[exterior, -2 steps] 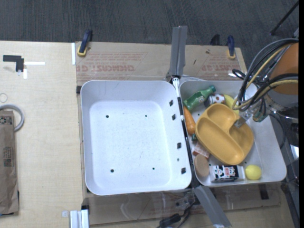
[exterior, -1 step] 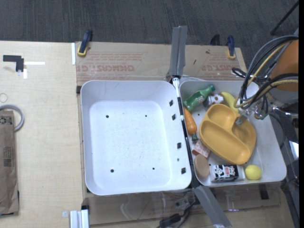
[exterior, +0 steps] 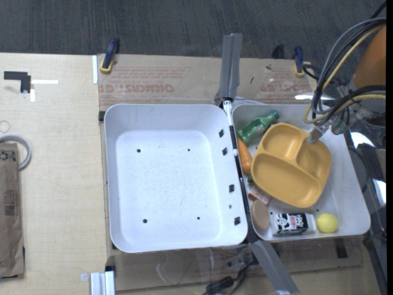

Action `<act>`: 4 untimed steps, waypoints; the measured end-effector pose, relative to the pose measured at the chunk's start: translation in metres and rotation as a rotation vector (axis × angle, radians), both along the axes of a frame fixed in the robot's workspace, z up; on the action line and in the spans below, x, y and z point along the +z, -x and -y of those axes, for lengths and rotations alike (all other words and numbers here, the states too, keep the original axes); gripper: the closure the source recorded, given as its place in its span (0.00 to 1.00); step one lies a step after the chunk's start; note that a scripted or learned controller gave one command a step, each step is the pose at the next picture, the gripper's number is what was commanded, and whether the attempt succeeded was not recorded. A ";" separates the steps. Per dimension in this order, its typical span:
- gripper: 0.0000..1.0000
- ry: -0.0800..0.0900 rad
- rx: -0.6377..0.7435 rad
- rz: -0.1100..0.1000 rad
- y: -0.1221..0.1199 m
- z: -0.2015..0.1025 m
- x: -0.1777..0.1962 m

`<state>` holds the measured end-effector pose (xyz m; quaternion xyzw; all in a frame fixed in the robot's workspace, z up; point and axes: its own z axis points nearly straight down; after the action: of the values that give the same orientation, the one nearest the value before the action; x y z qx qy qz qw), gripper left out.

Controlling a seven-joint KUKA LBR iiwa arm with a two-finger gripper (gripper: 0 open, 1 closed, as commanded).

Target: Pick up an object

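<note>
At the right of the frame, the hand (exterior: 314, 135) reaches down over the right bin (exterior: 359, 183), its tip at the upper right rim of the yellow divided plate (exterior: 290, 165); whether it is open or closed cannot be told. That plate lies tilted across the middle of the right bin. A green bottle (exterior: 258, 125) lies above the plate at the bin's upper left, and an orange carrot-like piece (exterior: 245, 157) runs along the bin's left wall. Below the plate sit a small black-and-white carton (exterior: 289, 223) and, just to its right, a yellow ball (exterior: 327, 222). The left bin (exterior: 169, 177) takes up the centre of the frame on the surface (exterior: 49, 165).
</note>
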<state>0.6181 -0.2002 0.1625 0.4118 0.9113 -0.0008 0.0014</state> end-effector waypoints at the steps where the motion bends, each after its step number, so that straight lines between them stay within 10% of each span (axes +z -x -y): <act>1: 1.00 0.000 0.113 -0.004 -0.038 -0.039 0.042; 2: 1.00 0.000 0.192 -0.003 -0.036 -0.002 0.071; 3: 1.00 -0.003 0.032 -0.008 -0.016 -0.030 0.102; 4: 1.00 0.000 0.265 0.000 -0.036 -0.003 0.074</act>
<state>0.6537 -0.1976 0.2369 0.2879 0.9577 -0.0006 0.0015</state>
